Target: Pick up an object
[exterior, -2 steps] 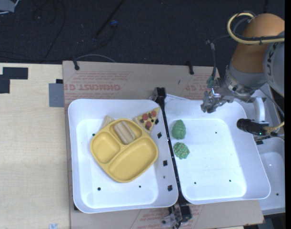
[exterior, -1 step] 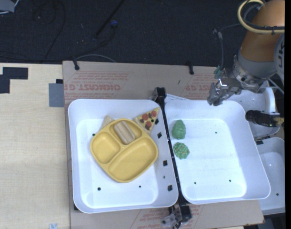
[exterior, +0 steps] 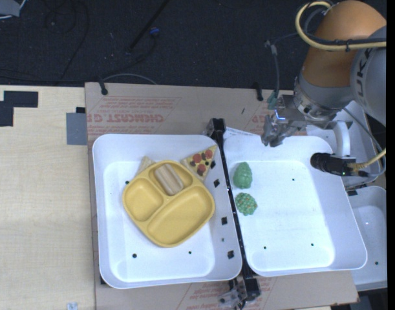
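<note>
Two green lumps are what I'm eyeing from the claw (exterior: 273, 139), which hangs over the far edge of the right bin (exterior: 326, 250) with nothing between its tips. I can't tell from this angle whether those tips are spread or pressed together; they blur into one dark shape.

Nearest target: the upper green piece (exterior: 242, 175), lying left and nearer than the claw, close against the divider between the bins. Just near of it sits the second green piece (exterior: 246, 203), bumpier, apart from the first by a sliver.

My call for doing this well: I drop onto the upper one from straight above, tips straddling it along the divider's direction, so neither tip strikes the divider wall. Both look soft and rounded, so a low, centred grip should stop it squirting out.

Further left, the left bin (exterior: 113, 237) holds a yellow divided plate (exterior: 178, 215) with a tan toy roll (exterior: 169, 178) in one compartment, and a toy pizza slice (exterior: 202, 161) resting by the plate's far rim.

Writing: red print on the cardboard sheet (exterior: 152, 112) under the bins appears upside down. It's too faint for me to read reliably.
</note>
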Tool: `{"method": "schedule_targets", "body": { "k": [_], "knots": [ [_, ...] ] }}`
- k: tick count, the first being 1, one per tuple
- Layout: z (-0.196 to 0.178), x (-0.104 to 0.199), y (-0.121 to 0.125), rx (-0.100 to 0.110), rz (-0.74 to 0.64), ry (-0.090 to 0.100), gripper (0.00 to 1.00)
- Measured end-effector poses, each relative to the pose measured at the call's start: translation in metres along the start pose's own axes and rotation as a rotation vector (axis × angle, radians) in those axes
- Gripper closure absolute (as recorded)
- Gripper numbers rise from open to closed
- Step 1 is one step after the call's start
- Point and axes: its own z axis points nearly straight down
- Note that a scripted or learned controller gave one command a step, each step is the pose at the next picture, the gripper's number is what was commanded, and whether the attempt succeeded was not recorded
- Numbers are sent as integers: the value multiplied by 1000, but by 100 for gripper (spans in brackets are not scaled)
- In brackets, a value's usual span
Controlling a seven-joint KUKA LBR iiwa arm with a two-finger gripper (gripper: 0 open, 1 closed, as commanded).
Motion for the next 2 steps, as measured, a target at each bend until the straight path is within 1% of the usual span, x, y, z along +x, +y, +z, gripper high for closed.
{"method": "schedule_targets", "body": {
  "k": [1, 2],
  "knots": [
    [19, 51, 3, 0, 1, -1, 100],
    [21, 107, 6, -1, 0, -1, 100]
  ]
}}
